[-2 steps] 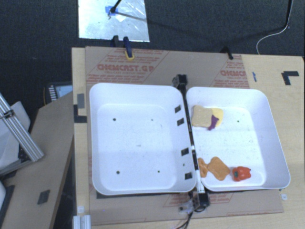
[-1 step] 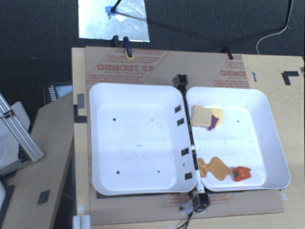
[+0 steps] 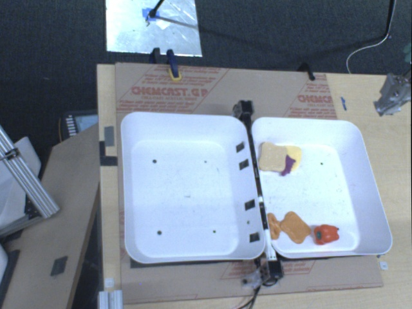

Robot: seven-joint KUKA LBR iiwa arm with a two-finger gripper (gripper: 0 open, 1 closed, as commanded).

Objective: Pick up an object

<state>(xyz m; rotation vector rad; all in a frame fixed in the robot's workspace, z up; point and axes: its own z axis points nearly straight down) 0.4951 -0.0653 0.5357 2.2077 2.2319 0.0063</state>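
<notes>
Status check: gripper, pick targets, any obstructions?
Gripper at far right edge, off the bins, holding nothing seen. Right white bin holds a red pepper-shaped toy, flat orange pieces, tan slab with yellow and purple bits. Nothing covering them.

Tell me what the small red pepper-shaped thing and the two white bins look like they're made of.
The small red pepper-shaped toy looks like glossy moulded plastic: there is a bright highlight on its skin, though rubber is possible. The left shallow white bin and the right shallow white bin look like thin formed plastic, smooth and slightly shiny, with rounded corners and raised rims.
</notes>
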